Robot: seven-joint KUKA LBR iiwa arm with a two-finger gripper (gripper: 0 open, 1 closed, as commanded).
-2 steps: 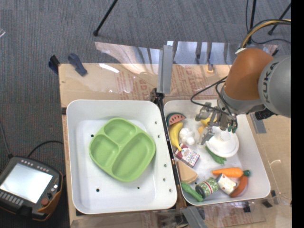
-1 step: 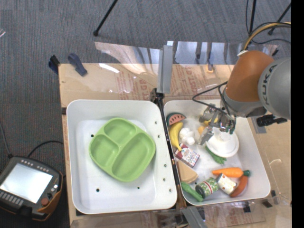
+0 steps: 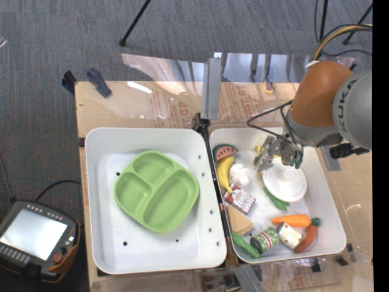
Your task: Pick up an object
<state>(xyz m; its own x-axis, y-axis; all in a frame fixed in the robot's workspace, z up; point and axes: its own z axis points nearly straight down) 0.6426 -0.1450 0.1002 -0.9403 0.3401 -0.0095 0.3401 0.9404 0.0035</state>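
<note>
the grey arm [image 3: 358, 111] carries black letters on its side, near the orange band; they read "kuka", partly cut by the curve of the body. some red print stands on the clear sheet [image 3: 176, 108] behind the bins, but it is too blurred to read.

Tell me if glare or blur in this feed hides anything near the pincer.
Camera view: bright glare streaks on the clear sheet behind the bins; the white plate nearly washes out against the right bin; the pincer is slightly soft, its fingers hard to read; the green tray is evenly lit and sharp.
</note>
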